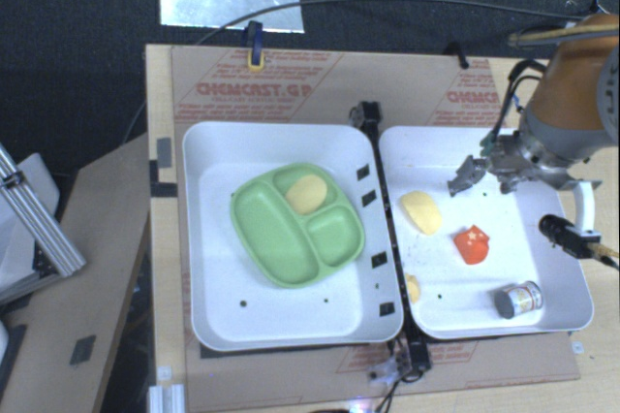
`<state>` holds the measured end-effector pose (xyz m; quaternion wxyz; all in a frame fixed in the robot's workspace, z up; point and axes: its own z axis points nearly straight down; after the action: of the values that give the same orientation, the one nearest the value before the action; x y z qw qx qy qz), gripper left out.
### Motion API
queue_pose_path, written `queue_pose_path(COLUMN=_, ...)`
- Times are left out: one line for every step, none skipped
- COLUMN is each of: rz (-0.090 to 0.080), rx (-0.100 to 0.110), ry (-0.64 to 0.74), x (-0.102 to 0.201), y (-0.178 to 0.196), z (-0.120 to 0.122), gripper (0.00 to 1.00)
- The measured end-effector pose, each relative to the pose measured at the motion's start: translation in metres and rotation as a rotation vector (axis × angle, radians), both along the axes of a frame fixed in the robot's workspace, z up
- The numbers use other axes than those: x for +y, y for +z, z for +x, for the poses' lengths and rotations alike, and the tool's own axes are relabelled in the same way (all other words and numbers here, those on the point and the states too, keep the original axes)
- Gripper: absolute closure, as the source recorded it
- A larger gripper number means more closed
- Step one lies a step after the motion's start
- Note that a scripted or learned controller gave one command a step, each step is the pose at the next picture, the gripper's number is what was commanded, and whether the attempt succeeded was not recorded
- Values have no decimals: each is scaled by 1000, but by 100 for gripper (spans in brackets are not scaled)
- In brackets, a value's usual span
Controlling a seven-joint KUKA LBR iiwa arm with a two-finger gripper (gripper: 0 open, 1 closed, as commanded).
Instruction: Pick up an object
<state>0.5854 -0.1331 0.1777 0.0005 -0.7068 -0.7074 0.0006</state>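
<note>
The tabletop [165, 237] carries two bins. In the left bin [218, 300], a green tray [281, 241] holds a yellow lump [308, 194]. The end effector [468, 176], fingers spread and gripping nothing, hovers over the right bin [557, 290], near a yellow piece [421, 210], red toy [472, 244] and small can [518, 300].

Brown protective sheet [291, 77] under both bins carried red print "CHEMCAST GP" with diagonal line pattern, well left of gripper [481, 171] and above it in view. Same red print repeated on sheet strip [475, 91] just above gripper, partly hidden by arm, only "CHEMC" legible. Fainter red print showed on sheet edge [363, 358] below bins, too small to read. Small can [519, 299] below gripper bore label, unreadable.
</note>
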Motion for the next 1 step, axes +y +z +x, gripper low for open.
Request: queue_pose_path(rz=1, rx=0, ry=4, x=10, y=-53, z=5, gripper=0)
